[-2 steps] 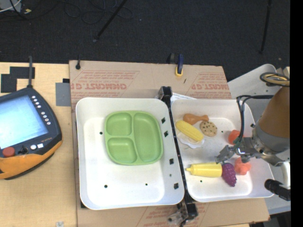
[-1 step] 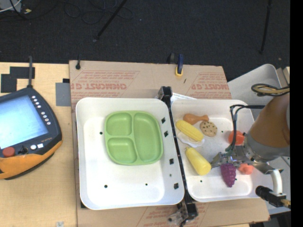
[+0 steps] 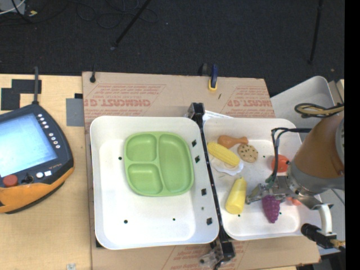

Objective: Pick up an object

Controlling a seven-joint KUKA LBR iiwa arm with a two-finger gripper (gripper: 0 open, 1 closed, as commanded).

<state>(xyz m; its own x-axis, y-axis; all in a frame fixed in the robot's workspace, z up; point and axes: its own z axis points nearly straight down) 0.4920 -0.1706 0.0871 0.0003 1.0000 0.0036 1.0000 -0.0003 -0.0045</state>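
I see the arm [image 3: 318,151] bent low from 3 o'clock, gripper [image 3: 269,193] open over purple grapes [image 3: 271,207], right bin [image 3: 287,226].

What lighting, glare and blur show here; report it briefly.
Camera view: even overhead light, with soft shadows under the green three-compartment plastic plate; the white left bin looks bright but keeps its detail; the purple toy grape bunch and the gripper look slightly soft; the background above the bench is dark.

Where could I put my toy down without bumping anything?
Bare floor in the left bin, below and around the green plate. The right bin is crowded: corn, cookie, yellow bottle, grapes, gripper.
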